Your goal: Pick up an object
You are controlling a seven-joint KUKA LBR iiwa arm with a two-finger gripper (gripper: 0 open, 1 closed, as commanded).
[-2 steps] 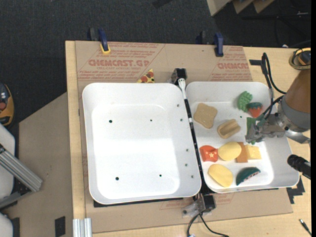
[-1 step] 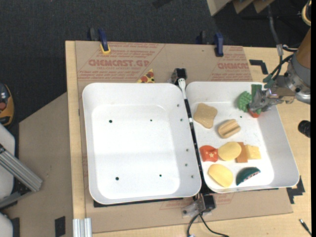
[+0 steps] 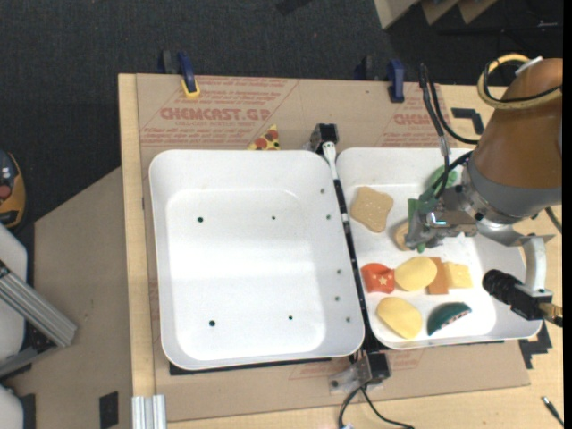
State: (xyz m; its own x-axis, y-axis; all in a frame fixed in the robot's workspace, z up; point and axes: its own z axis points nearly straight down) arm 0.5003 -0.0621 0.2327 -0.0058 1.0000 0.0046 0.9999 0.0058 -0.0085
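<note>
The right bin (image 3: pixel 393 164) holds several toy foods. A tan bread slice (image 3: pixel 371 208) lies near its left wall. Below it sit a red piece (image 3: pixel 379 278), a yellow lump (image 3: pixel 416 273) and an orange-and-yellow block (image 3: pixel 448 277). Along the front lie another yellow lump (image 3: pixel 399 316) and a dark green wedge (image 3: pixel 449 315). My gripper (image 3: pixel 416 231) is down in this bin, just right of the bread slice and above the upper yellow lump. The arm's body hides the bin floor behind it.
The left bin (image 3: pixel 179 239) stands beside the right one, a black divider strip (image 3: pixel 344 231) between them. Blue clamps (image 3: pixel 186 71) (image 3: pixel 394 77) pin the cardboard base at the back. A black fitting (image 3: pixel 511 293) sticks out over the right bin's right edge.
</note>
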